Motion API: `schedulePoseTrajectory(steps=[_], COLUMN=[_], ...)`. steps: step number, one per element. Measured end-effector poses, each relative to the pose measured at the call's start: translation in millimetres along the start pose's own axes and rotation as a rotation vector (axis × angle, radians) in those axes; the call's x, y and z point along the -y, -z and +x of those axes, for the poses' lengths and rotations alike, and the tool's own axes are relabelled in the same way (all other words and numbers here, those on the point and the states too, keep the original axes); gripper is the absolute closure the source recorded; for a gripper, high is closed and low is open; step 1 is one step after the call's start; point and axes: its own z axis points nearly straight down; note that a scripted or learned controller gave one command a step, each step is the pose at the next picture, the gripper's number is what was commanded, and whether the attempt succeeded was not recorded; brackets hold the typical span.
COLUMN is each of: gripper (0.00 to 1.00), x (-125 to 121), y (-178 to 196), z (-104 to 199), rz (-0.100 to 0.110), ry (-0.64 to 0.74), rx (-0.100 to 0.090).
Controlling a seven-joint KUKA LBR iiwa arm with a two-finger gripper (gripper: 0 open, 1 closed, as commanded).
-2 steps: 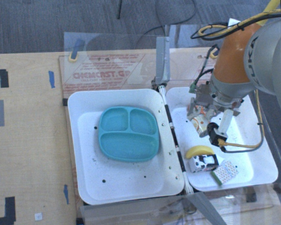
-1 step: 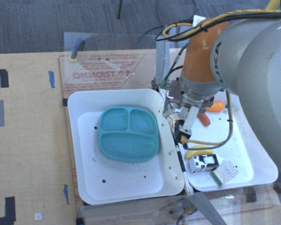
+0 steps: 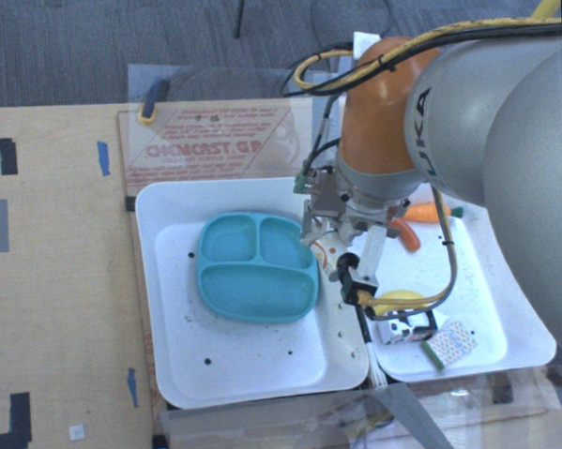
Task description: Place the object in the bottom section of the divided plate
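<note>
The gripper (image 3: 327, 240) hangs over the wall between the 2 shallow white bins, at the right edge of the teal plastic divided plate (image 3: 229, 268), which lies in the left bin (image 3: 241, 357). I cannot tell whether the gripper is parted or closed, nor whether it carries anything, because the wrist and its fittings cover it from above.

The plate's large bottom section (image 3: 256, 293) lies left of the gripper and a little nearer the camera. The 2 small sections lie left and farther back. To place well, I judge the gripper should travel left until it is over the middle of the large section, clear of the ridge, then come low and release only there.

The object itself is hard to single out. An orange carrot-shaped piece (image 3: 421, 211) lies just right of the gripper, half under the arm. A green-patterned flat packet (image 3: 452, 343) lies farther right and nearer. Both rest in the right bin (image 3: 496, 301).
</note>
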Motion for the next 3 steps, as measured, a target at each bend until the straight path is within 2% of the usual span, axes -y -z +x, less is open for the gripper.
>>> schedulePoseTrajectory(steps=[1,2,3], gripper=[1.00,1.00,0.00], x=[23,39,38], y=[-15,-8,-8], z=[56,79,79], rz=[0.001,0.000,0.000], ry=[0.195,0.292,0.291], rx=[0.001,0.000,0.000])
